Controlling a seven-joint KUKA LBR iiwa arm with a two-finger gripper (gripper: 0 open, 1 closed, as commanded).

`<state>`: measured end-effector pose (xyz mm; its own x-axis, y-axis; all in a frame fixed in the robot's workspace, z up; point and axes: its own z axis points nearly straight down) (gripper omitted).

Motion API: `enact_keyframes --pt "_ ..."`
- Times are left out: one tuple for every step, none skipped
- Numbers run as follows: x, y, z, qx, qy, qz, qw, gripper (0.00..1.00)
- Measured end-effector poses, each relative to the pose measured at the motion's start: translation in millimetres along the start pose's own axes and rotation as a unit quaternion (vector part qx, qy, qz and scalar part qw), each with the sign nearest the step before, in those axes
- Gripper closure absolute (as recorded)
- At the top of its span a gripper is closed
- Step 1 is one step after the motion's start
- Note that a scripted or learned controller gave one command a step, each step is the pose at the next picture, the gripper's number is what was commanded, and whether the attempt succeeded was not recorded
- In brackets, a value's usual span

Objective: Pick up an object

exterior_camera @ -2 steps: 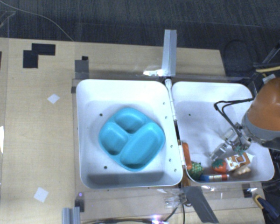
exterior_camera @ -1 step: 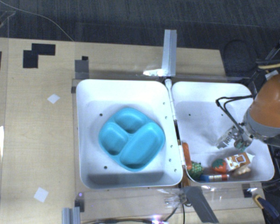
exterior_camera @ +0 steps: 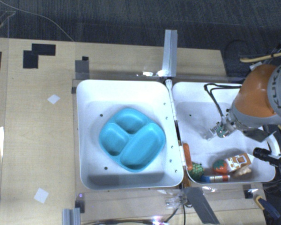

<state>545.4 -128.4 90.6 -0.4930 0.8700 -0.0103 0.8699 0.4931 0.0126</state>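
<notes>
Seemingly bare, the end effector (exterior_camera: pixel 218 131) hangs above the toys (exterior_camera: pixel 225 165), its finger spread impossible to tell.

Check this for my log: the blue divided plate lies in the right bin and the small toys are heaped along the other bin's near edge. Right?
Not quite. The camera view shows the blue divided plate in the left bin, not the right. The small toys are heaped along the near edge of the other bin, the right bin, as you said.
</notes>
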Motion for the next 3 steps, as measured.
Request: enact_keyframes --pt "0.5 -0.5 1.0 0.001 0.001 0.0 1.0 0.0" --pt "-1.9 -66.7 -23.9 0.005 0.004 0.071 0.9975 0.0" --pt "32.3 -44.2 -0.5 0.001 -0.001 -0.098 0.9952 0.0"
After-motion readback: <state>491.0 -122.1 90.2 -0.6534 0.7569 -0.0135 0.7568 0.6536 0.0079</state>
